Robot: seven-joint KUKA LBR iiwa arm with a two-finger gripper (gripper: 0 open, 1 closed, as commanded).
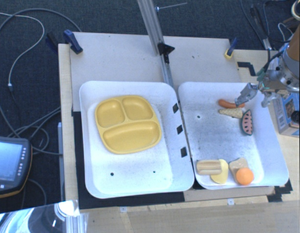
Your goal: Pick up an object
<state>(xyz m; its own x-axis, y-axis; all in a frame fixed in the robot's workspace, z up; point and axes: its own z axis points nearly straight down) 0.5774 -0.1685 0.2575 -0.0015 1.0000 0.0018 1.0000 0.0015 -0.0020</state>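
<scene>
**Q:** What sits in the left bin?

**Me:** A yellow divided plate, lying flat in the upper half of that bin, three compartments, nothing in them.

**Q:** And the right bin?

**Me:** Toy food, in two clusters. Along the near rim, going rightward: a tan bun-like piece, a pale yellow wedge touching it, a beige chunk, and an orange ball pressed against that chunk. Up near the far right corner lie an orange-red sausage, a tan cone-shaped piece just below it, and a watermelon slice just beside the cone.

**Q:** Where is your gripper?

**Me:** My gripper hangs over the right bin's far right corner, just beside the sausage's right end. My fingers stand spread apart with nothing between them. The near-rim cluster is well apart from me.
</scene>
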